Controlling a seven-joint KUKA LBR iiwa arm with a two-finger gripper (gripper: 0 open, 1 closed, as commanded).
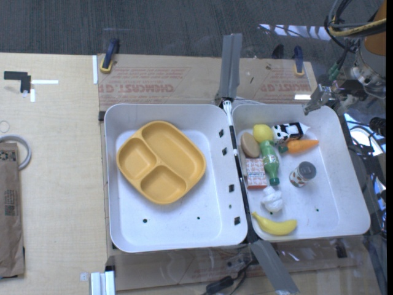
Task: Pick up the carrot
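Progress: nothing lifted yet; reach, grasp and lift all remain, I judge.
Left bin (123, 226): yellow plate (161, 161).
Right bin (344, 208): banana (274, 225), bottle (269, 161), carton (255, 172), carrot (300, 145), can (302, 174), lemon (262, 133).
Carrot: flat near the far wall, untouched.
Gripper (319, 98): above the right bin's far right corner; grip state can't be told.

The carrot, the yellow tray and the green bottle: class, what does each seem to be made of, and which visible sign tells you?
carrot: probably toy plastic; even orange, smooth, faint sheen.
yellow tray: likely moulded plastic, matte; one uniform colour, rounded compartment walls.
green bottle: seems plastic, glossy; bright highlights on its side, though glass cannot be ruled out.
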